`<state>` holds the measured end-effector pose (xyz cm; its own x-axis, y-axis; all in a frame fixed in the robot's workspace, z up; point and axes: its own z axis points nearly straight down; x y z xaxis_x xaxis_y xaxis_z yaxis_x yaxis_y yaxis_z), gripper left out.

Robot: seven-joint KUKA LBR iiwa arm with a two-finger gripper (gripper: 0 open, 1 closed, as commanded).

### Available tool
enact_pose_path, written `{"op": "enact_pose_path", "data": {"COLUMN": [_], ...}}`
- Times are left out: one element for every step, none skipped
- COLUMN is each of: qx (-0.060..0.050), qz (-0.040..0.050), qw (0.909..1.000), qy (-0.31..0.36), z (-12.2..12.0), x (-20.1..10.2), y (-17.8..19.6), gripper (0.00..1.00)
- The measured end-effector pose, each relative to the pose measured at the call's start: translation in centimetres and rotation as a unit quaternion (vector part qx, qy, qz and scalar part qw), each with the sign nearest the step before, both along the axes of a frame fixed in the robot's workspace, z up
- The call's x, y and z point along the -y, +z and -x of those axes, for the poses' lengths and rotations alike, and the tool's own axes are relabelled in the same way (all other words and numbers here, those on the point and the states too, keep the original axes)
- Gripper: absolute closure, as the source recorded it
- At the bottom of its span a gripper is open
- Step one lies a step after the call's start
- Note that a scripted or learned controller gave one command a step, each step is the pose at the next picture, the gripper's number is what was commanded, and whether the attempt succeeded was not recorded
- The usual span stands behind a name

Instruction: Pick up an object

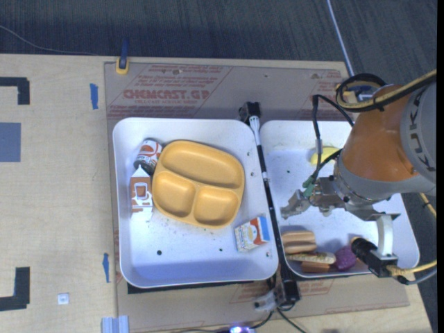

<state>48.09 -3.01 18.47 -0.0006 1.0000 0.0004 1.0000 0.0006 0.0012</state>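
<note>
My gripper (298, 201) hangs over the middle of the right bin (286, 159), pointing left, open with nothing between its fingers. Just below it in that bin lie a toy burger bun (299, 241), a toy hot dog (312, 259) and a purple piece (345, 257). A yellow object (321, 157) peeks out behind the arm at the bin's far side. The left bin (126, 255) holds a yellow divided plate (198, 182), a small can (147, 155), an orange-and-white box (141, 194) and a small carton (252, 233).
The arm's orange and grey body (378, 161) covers the right half of the right bin. A black bar (260, 165) runs between the two bins. Both bins rest on a brown board (173, 89) on the wooden bench.
</note>
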Motion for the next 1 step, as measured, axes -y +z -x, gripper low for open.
{"op": "enact_pose_path", "data": {"qx": [-0.002], "qz": [0.0], "qw": [1.0], "qy": [-0.001], "z": [0.24], "x": [6.52], "y": [-4.75], "gripper": [0.0]}}
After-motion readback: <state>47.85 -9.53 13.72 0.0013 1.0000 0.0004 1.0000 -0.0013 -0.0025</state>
